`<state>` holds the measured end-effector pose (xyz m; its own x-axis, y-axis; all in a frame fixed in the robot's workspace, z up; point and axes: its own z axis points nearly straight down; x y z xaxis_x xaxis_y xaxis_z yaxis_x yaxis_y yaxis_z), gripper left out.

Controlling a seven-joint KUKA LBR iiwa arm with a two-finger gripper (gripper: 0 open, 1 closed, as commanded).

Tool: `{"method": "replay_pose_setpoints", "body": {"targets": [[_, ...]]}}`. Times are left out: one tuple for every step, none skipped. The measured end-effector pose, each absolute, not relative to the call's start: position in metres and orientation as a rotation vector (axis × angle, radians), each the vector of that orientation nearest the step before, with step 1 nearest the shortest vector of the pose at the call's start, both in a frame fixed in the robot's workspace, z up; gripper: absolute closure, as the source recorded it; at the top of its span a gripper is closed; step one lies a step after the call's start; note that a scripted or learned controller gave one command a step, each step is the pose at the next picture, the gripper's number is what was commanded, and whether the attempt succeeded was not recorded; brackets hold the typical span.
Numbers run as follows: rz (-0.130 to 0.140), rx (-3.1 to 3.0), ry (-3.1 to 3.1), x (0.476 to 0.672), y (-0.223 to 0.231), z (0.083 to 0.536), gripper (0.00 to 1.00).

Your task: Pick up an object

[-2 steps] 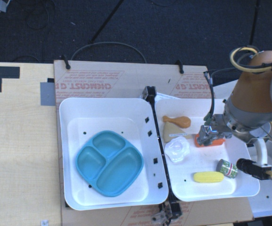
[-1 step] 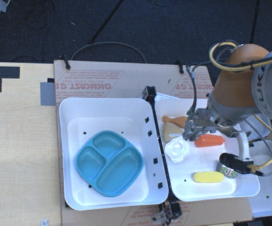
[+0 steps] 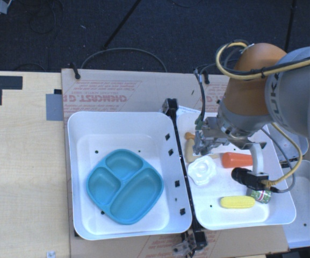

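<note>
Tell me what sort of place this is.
Probably a robotics lab bench for grasping trials: a grey arm reaches over two white bins, which hold toy-like items such as a blue divided plate and a yellow corn cob.

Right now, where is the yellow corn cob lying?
The yellow corn cob lies in the right bin, near its front edge, below the orange block and beside the small can.

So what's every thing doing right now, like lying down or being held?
blue divided plate: lying flat in the left bin, nothing on it.
yellow corn: lying on its side in the right bin, untouched.
orange block: lying flat, partly under the arm.
white lumpy object: resting just below the gripper.
gripper: down low in the right bin; grip can't be told.
</note>
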<state>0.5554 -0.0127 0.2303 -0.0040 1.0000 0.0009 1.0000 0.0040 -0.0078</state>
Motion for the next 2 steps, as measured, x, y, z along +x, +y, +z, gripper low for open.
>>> {"method": "replay_pose_setpoints", "body": {"targets": [[0.007, -2.211, -2.224, 0.575, 0.042, 0.232, 1.00], [0.007, -2.213, -2.224, 0.606, 0.086, 0.234, 1.00]]}}
